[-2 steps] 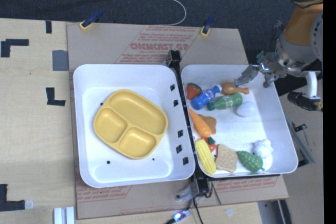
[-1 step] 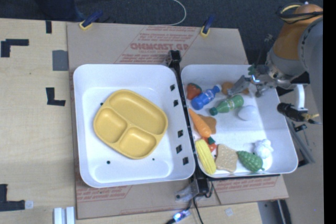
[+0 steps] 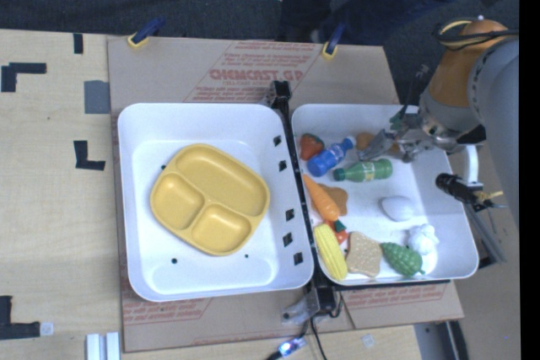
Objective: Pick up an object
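The grey arm's two-finger pincer point(image 3: 381, 144), its grip state impossible to tell, hovers low in the right-hand shallow white bin point(image 3: 456, 261) just above the green plastic bottle point(image 3: 364, 172), apparently mid-approach, with a descent and firm closing squeeze judged next.

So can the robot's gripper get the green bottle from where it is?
Probably yes. The gripper hovers right beside the green bottle in the right bin, and nothing lies on top of the bottle, though the blue bottle sits close.
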`<state>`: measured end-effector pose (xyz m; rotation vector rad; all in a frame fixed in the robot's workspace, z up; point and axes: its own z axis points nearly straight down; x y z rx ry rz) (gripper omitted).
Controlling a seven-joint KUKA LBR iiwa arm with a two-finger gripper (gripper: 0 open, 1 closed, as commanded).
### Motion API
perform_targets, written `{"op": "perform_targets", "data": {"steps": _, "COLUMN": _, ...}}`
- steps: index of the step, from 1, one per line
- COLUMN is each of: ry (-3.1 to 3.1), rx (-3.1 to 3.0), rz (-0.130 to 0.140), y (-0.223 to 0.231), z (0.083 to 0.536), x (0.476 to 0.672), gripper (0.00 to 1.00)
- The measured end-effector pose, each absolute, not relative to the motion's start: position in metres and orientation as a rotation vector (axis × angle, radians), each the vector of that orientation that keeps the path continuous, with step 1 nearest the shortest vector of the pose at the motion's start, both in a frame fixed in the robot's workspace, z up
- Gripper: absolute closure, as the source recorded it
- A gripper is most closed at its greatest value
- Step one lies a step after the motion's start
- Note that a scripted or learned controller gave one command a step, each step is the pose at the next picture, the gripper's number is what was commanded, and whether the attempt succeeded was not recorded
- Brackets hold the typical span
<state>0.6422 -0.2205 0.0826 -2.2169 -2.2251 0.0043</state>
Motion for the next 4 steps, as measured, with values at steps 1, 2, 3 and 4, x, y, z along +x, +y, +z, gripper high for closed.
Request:
{"op": "perform_targets", "data": {"steps": 1, "ry": -2.228, "rx": -2.218, "rz": 0.002, "y": -0.22, "z": 0.095, "x": 0.643, "gripper": 1.0}}
{"op": "perform_targets", "data": {"steps": 2, "ry": -2.226, "rx": -2.223, "rz": -0.004, "y": -0.222, "z": 0.159, "x": 0.647, "gripper": 1.0}}
{"op": "perform_targets", "data": {"steps": 3, "ry": -2.228, "rx": -2.222, "rz": -0.004, "y": -0.215, "z": 0.216, "x": 0.656, "gripper": 1.0}}
{"op": "perform_targets", "data": {"steps": 4, "ry": -2.224, "rx": -2.22, "rz": 0.0, "y": -0.215, "z": 0.225, "x": 0.657, "gripper": 1.0}}
